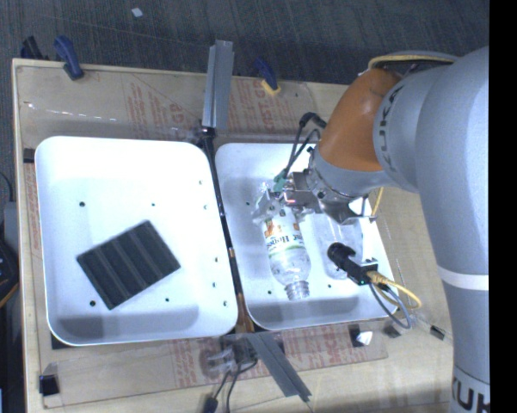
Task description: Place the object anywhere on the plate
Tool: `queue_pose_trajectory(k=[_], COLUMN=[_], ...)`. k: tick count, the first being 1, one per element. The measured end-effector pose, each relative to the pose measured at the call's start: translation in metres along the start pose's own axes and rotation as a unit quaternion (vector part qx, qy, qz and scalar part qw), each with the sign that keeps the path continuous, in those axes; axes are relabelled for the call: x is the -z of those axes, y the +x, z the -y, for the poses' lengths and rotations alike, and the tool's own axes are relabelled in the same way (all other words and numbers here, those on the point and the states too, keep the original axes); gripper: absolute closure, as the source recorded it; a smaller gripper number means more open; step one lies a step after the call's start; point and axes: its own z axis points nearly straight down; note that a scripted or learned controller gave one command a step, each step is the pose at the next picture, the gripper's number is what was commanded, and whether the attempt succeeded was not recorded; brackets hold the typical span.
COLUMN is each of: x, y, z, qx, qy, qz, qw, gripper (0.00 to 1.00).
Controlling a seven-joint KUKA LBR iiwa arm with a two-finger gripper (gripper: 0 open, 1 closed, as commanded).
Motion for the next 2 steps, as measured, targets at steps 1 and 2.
queue_pose_trajectory(k=[1,2], x=[0.040,0.069], y=[0.020,0.038], z=[-0.059,-0.043], qx=[-0.019,-0.036], qy=[-0.001,-0.002], qz=[0.000,0.000], qw=[0.9998,0.9994], gripper=[1.00,1.00])
